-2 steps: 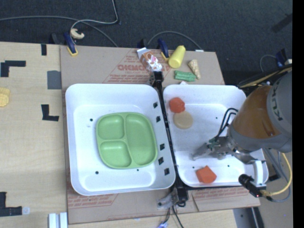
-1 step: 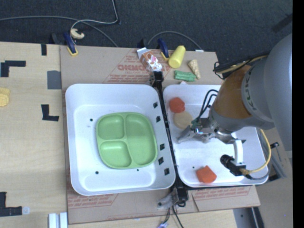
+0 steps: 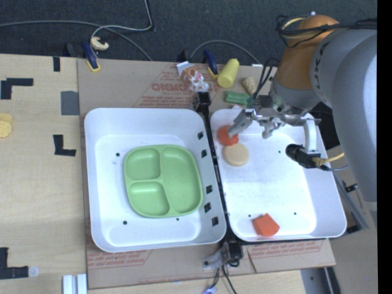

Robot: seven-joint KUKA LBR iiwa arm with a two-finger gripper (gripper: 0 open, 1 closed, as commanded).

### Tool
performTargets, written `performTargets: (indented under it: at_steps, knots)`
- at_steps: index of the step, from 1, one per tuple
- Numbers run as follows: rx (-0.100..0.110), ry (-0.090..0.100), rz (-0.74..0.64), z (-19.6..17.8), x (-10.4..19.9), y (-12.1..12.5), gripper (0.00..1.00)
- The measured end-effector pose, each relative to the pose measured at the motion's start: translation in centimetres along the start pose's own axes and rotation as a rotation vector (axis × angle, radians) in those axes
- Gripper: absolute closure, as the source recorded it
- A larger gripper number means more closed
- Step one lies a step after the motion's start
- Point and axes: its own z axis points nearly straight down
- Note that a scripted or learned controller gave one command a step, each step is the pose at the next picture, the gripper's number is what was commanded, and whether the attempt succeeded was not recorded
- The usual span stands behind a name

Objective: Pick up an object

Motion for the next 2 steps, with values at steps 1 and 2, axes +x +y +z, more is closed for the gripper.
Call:
performTargets:
  at_steps: [1, 2]
  knots:
    - [0.001, -0.001, 0.0, 10.0, -1.9, 3.5, 0.0]
    - [0.002, -0.003, -0.001, 9.0, -1.9, 3.5, 1.0]
